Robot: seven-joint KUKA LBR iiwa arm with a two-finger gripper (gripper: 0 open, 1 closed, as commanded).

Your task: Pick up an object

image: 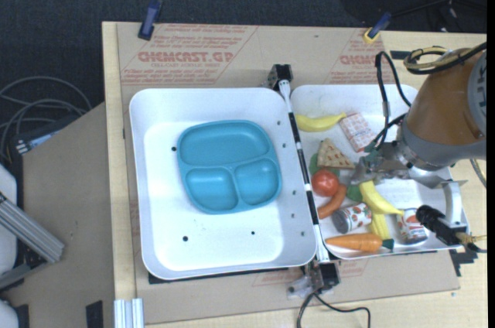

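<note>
yellow banana [377, 199] just below the pincer [371, 166]

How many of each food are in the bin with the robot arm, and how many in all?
Bananas: 2
Carrots: 2
Tomatoes: 1
Sandwich wedges: 1
Cans: 2
Snack packets: 1
Total: 9 that I can see; the arm may hide more.

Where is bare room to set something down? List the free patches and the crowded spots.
Free: left bin floor around the blue divided plate, widest along its near wall and left side. Crowded: right bin, packed with banana, tomato, carrot, cans, with the gripper over them.
</note>
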